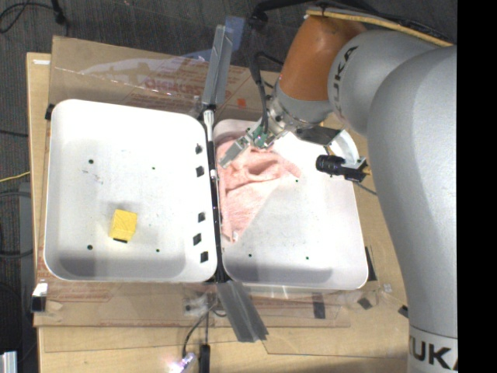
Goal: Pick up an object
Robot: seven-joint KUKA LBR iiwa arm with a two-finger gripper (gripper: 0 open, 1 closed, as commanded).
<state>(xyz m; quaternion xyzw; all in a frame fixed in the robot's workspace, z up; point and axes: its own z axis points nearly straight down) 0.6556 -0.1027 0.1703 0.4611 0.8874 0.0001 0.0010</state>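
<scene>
The hand (258,137) is down at the far left corner of the right bin (326,247), right on top of the pink cloth (247,183). The hand is small in the picture and the cloth bunches up around it, so I cannot tell how wide it is or if it has any cloth in it.

The pink cloth lies along the left side of the right bin, next to the wall between the two bins. It is soft and floppy. If the hand only pinches a thin edge, I think the cloth could slip out when the arm (404,130) goes up. The cloth is also close to the bin wall, so the hand might bump the wall or push the cloth against it and miss. A long hanging bit could drag on the wall too.

The yellow block (123,224) sits in the left bin (78,130), near the front, well apart from the hand.

Counting: two white bins on the bench (39,76), one pink cloth, one yellow block, one arm with one hand.
</scene>
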